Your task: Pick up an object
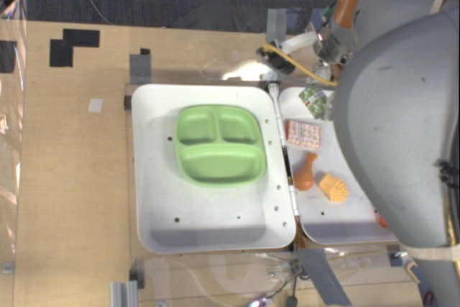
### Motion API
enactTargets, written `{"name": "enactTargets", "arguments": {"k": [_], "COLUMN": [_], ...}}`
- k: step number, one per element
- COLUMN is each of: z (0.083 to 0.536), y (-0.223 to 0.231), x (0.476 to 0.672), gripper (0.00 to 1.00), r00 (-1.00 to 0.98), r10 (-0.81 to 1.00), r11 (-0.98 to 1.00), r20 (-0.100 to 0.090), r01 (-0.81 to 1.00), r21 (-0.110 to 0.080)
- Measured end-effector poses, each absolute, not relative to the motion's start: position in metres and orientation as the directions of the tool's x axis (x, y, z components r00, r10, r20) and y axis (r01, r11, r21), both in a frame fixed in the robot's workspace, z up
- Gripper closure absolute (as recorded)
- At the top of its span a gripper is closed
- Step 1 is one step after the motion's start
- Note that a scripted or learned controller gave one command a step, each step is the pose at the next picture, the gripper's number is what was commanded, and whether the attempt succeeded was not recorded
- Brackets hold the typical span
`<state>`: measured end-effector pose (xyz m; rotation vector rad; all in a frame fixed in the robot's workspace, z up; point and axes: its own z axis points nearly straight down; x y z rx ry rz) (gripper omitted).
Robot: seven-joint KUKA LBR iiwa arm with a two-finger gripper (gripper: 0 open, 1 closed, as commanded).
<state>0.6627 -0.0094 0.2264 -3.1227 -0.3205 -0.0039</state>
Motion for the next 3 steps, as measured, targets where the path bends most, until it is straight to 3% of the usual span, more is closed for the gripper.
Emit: {"name": "enactTargets", "arguments": {"k": [1,3], "z": [0.185,0.208], "y": [-0.006,0.067], "x": [0.663,0.658], "gripper": [1.0,1.0], "r00": [0.979,0.978], "r10": [0.203,0.207], "r11": [-0.979,-0.978], "r20": [0.001,0.003], "r01": [0.203,0.207], "r21": [-0.001,-0.003]}}
